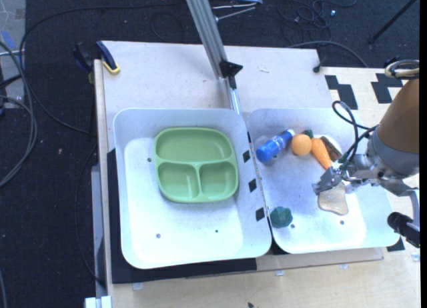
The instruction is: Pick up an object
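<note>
Gripper (331, 183) sits low in the right bin (293, 241), just above a tan flat piece (333, 201) at its 6 o'clock; can't tell if the fingers are spread or pinching. Flat piece may slip out. Carrot (321, 153) at 12 o'clock could get bumped.

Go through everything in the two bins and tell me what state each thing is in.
Green tray: flat in the left bin, compartments bare.
Blue bottle: on its side, right bin.
Orange ball: resting beside the bottle.
Carrot: lying flat.
Green lump: loose near the divider.
Tan piece: flat, right under the gripper.
</note>
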`<state>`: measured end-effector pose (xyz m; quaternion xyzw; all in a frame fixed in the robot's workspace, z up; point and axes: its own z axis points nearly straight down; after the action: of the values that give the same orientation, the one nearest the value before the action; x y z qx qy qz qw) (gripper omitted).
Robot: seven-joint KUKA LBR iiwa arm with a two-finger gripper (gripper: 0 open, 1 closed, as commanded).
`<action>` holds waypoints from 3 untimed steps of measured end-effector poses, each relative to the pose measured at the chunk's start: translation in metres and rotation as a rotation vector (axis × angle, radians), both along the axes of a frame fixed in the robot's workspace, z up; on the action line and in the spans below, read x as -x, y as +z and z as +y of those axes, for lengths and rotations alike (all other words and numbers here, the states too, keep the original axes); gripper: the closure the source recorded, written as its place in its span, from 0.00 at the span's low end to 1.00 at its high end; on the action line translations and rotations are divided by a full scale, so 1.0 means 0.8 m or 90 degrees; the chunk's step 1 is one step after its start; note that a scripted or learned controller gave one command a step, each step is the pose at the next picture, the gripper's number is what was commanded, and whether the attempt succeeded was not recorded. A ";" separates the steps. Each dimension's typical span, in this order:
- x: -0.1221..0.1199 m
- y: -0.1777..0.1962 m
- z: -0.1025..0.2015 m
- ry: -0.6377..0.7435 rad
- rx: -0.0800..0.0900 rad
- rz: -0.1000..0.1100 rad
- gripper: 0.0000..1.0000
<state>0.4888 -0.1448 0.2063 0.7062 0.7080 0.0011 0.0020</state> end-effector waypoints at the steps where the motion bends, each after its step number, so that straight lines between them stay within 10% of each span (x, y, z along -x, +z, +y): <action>1: -0.043 0.002 0.065 0.004 -0.002 0.001 1.00; 3: -0.102 -0.003 0.196 0.004 -0.002 0.001 1.00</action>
<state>0.5706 0.0119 0.2039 0.7040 0.7102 0.0015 0.0002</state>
